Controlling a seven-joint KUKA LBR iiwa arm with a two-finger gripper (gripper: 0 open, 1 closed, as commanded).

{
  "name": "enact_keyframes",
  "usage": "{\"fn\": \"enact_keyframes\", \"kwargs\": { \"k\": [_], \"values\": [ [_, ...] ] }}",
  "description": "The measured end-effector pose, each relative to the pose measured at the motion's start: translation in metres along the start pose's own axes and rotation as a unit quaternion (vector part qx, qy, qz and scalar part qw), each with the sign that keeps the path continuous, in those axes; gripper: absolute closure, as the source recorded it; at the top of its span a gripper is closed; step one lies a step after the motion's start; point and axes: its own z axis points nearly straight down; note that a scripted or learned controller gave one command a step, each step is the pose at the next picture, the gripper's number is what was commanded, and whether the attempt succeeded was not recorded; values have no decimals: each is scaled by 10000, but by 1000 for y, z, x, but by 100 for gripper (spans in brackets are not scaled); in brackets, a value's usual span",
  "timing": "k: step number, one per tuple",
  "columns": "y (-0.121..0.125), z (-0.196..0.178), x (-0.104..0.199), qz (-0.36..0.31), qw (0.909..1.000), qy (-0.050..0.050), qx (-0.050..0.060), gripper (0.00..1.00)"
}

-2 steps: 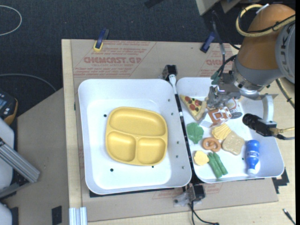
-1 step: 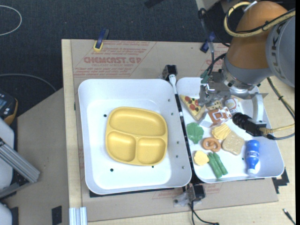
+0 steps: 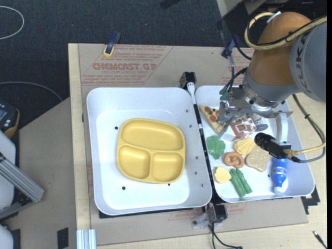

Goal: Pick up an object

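From my remote station I see the grey and orange arm (image 3: pixel 282 51) reaching over the right bin (image 3: pixel 306 178). The left bin (image 3: pixel 104 113) holds a yellow divided tray (image 3: pixel 151 150). The right bin holds a heap of small toys: a pizza slice (image 3: pixel 211 116), green leaf (image 3: pixel 216 146), pretzel (image 3: pixel 234 160), green beans (image 3: pixel 240 181), cracker (image 3: pixel 257 160) and blue bottle (image 3: pixel 279 174). The gripper (image 3: pixel 232 113) hangs at the heap's far end, just beside the pizza slice; its grip state I cannot tell.
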Motion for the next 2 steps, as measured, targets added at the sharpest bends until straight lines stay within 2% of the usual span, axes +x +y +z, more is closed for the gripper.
{"fn": "enact_keyframes", "kwargs": {
  "k": [1,2],
  "values": [
    [14,-5,3,-7,10000,-5,-40,100],
    [9,-17,-9,4,10000,-7,-43,100]
  ]
}}
